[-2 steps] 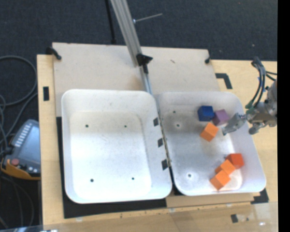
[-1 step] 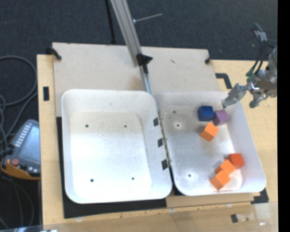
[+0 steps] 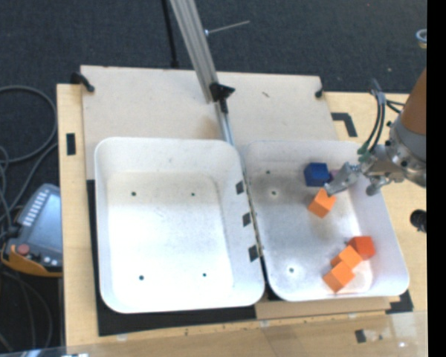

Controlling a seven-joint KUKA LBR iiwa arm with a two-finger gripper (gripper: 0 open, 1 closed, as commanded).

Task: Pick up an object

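Reading from the left, the left bin [image 3: 119, 162] sits beside the right bin [image 3: 282, 288], which holds a blue cube [image 3: 317, 173], an orange cube [image 3: 321, 204] just below it and a cluster of orange blocks [image 3: 348, 264] near its front corner. The gripper [image 3: 340, 182] hovers over the blue and orange cubes; its grasp cannot be told from here. Because those two cubes lie so close, a descent could likely land between them and nudge one aside, not catching either.

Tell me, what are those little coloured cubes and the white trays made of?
The orange blocks and the blue block look like matte foam or painted wood: flat colour, no shine, but it could be either. The white bins look like thin moulded plastic, with rounded corners, raised rims and a scuffed, speckled surface.
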